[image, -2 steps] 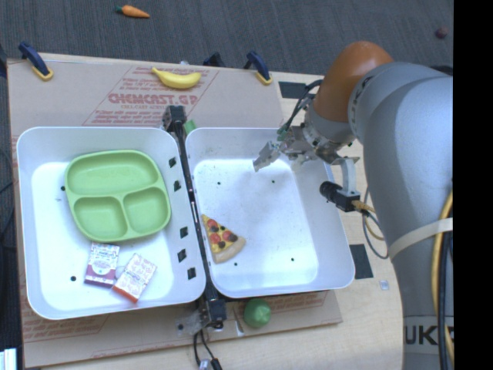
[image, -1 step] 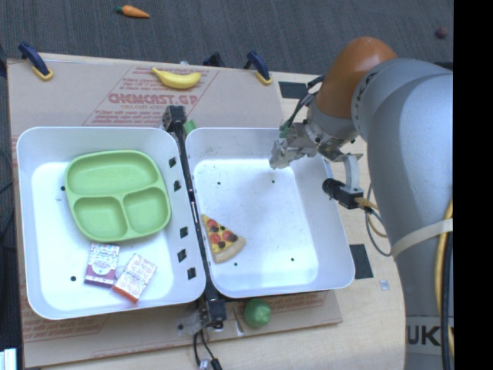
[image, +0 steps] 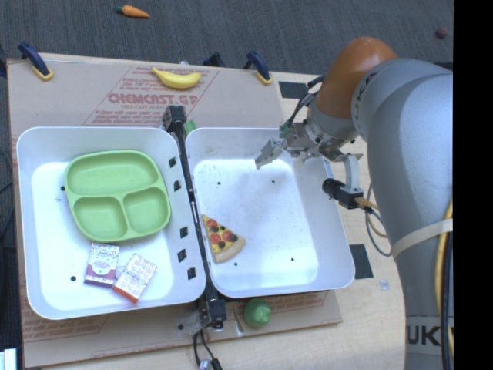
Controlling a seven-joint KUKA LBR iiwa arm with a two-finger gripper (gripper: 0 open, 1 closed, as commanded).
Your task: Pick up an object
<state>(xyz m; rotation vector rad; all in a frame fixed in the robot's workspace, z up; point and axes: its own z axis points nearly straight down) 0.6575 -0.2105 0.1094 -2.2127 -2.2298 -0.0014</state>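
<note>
Hovering over the upper-right part of the right bin (image: 339,241), the gripper (image: 271,153) points left and down; fingers too small/blurred to read, so can't tell if apart or together. Nothing visible between them. Arm (image: 400,129) comes in from the right w/ the orange band (image: 356,72) above the wrist, and covers the bin's upper-right corner + right rim.

Right bin: pizza slice toy (image: 222,239) lies at the lower left, just beside the divider edge where the two bins meet. Rest of that bin floor is bare white, so lots of room betw. gripper and pizza, well apart.

Left bin (image: 31,214): green divided plate (image: 117,191) takes up the upper/middle area, near the top rim. Two small cartons (image: 119,270) lie side by side below it, near the front rim, touching or nearly so.

Outside bins: banana (image: 177,76) on the cardboard sheet (image: 85,91) behind the bins, near the bins' shared back corner. Green round obj (image: 258,312) sits just past the right bin's front edge. Carrot (image: 135,11) on the floor, far top left, well apart from the bench. Blue clamps (image: 35,60) on the cardboard's back edge.
</note>
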